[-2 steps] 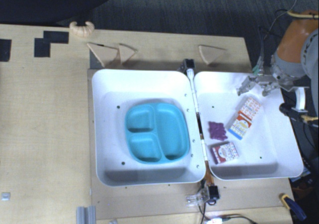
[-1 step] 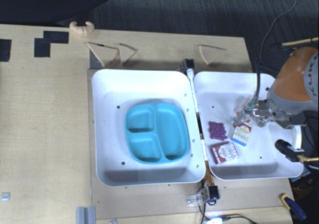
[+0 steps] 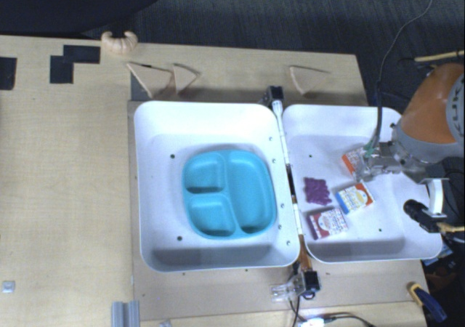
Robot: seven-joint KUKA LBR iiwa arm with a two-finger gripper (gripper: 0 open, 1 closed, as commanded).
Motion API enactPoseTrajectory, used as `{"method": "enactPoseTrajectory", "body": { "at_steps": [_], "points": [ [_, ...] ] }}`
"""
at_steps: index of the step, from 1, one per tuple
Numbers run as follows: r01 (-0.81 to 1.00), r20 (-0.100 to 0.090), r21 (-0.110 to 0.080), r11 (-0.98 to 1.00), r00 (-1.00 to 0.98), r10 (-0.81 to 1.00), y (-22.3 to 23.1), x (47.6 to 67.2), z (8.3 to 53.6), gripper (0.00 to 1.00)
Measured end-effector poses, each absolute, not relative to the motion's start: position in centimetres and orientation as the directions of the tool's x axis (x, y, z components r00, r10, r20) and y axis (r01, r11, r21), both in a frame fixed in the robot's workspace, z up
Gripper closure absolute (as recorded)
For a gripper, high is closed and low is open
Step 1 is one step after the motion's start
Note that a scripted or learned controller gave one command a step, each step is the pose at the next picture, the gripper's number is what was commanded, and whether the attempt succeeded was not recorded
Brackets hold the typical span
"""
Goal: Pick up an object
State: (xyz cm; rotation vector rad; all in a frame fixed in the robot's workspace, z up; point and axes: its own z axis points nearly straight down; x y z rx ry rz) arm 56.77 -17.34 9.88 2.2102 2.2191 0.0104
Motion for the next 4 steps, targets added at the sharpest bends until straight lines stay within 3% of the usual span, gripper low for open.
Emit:
{"method": "enactPoseTrajectory", "body": {
  "at_steps": [1, 2, 3, 4],
  "points": [
    [1.0, -0.002, 0.011, 0.004, -0.004, 1.0, -17.3, 56.8, 9.9, 0.0],
    [1.0, -0.002, 0.015, 0.006, -0.006, 1.0, -17.3, 56.9, 11.0, 1.0],
    [1.0, -0.002, 0.015, 0.007, -0.007, 1.0, -17.3, 56.9, 11.0, 0.0],
    [1.0, -0.002, 0.008, 0.001, -0.001, 1.0, -15.2, 52.6, 8.7, 0.0]
  ]
}}
